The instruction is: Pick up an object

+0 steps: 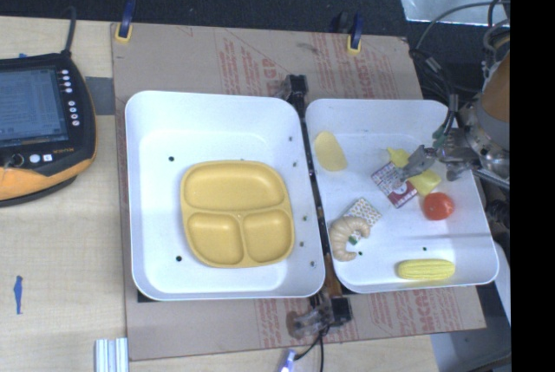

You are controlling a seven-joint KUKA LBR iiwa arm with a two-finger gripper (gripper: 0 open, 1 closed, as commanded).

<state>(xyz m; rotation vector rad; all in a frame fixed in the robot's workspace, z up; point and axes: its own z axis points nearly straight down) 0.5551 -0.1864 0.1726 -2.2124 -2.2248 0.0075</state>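
Your end effector [422,160] sits low in the right-hand shallow white bin [364,114], toward its 2 o'clock corner, reaching in from 3 o'clock. Whether it is released or clenched you cannot tell from this slant, and nothing visibly sits in its grip.

The likeliest target is the small yellow plastic block [425,181] just beside the tool tip, at its 6 o'clock. It looks light and rigid, with smooth faces that may slip; you would do best to pinch it across its short sides. Its shape is too compact to give a clear long axis.

Touching or nearly touching it at 9 o'clock lies a flat red-and-white printed packet [395,182], tilted so its long axis runs from about 10 to 4 o'clock. Judged by its flatness, it is thin and hard to get under.

The round red tomato toy [438,205] rests at 5 o'clock from the block, close by. It will probably roll if nudged.

Farther off, the yellow plastic corn cob [425,269] lies near the bin's 5 o'clock edge, long axis running 9 to 3 o'clock. Grip it across its middle. A beige croissant toy [347,238] curls at 7 o'clock, and a pale yellow oval piece [329,151] lies at 10 o'clock.

The left white bin [147,188] holds a yellow three-compartment plate [236,212].
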